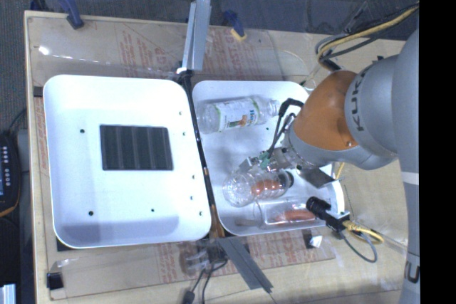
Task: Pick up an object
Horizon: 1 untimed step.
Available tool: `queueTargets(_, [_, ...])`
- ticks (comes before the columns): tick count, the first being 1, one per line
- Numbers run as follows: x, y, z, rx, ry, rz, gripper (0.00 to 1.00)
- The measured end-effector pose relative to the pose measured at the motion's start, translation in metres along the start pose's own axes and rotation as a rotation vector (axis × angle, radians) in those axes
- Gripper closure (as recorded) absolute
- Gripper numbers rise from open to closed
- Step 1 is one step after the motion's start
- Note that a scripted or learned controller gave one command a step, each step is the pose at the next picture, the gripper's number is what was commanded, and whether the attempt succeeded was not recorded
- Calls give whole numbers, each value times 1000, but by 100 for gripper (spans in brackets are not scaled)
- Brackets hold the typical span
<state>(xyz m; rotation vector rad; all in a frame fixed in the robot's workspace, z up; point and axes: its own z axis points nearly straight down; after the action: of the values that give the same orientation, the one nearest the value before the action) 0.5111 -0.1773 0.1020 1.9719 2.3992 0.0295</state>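
Note:
In the right bin (214, 146) a clear plastic bottle with a white label (231, 115) lies on its side near the far wall. A second clear bottle with reddish contents (255, 186) lies in the middle. A clear flat packet with something orange inside (285, 213) rests by the near wall. My gripper (265, 162) is down in this bin, right at the upper edge of the reddish bottle. The orange wrist band and grey arm hide the bin's right side.
The left bin (64, 153) has a dark ribbed rectangle (135, 147) at its centre. A grey metal bar (195, 35) stands at the back between the bins, and clamps and cables lie on the bench in front.

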Motion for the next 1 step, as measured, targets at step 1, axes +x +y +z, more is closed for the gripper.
queueTargets(1, [-43, 56, 12, 37, 18, -126, 0])
